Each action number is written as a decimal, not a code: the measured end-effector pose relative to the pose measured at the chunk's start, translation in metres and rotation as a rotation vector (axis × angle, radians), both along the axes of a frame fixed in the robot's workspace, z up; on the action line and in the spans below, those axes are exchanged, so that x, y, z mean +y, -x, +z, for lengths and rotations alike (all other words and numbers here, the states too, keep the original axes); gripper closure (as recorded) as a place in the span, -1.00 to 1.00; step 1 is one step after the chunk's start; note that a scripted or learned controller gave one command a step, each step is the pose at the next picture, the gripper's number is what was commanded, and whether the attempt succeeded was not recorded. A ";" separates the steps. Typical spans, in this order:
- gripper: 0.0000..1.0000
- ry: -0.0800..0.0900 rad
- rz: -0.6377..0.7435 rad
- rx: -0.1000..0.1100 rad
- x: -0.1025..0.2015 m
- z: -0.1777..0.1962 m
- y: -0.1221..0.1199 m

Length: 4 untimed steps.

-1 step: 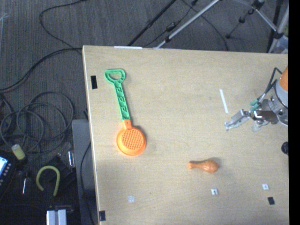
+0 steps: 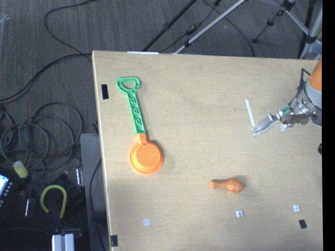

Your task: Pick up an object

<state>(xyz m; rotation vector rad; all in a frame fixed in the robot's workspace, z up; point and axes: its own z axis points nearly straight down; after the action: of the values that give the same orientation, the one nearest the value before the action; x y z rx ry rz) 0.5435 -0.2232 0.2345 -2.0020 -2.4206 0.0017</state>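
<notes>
A toy strainer [image 2: 141, 140] with a green handle and a round orange head lies on the left part of the tan surface [image 2: 199, 82]. A small orange drumstick-shaped piece [image 2: 228, 185] lies lower, right of centre. A thin white stick [image 2: 249, 112] lies at the right. My gripper [image 2: 260, 127] reaches in from the right edge, its tip just below and right of the white stick and well above the orange piece. I see nothing held in it.
Small dark and white markers [image 2: 239, 213] dot the surface near its lower right and one [image 2: 104, 91] sits at its upper left. Off the left edge, the floor holds cables [image 2: 42, 129] and a green hook [image 2: 53, 197]. Tripod legs [image 2: 220, 14] stand behind.
</notes>
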 end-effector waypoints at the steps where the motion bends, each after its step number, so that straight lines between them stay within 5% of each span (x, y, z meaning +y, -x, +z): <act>1: -1.00 -0.001 -0.049 0.000 0.001 -0.034 -0.078; 2: -1.00 0.003 -0.026 0.000 0.001 -0.140 -0.125; 3: -1.00 0.001 -0.004 0.000 0.051 -0.151 -0.125; 4: -1.00 0.002 -0.004 0.000 0.051 -0.151 -0.125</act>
<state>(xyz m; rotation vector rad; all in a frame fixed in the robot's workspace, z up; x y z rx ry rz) 0.6683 -0.1725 0.0837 -2.0074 -2.4173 0.0044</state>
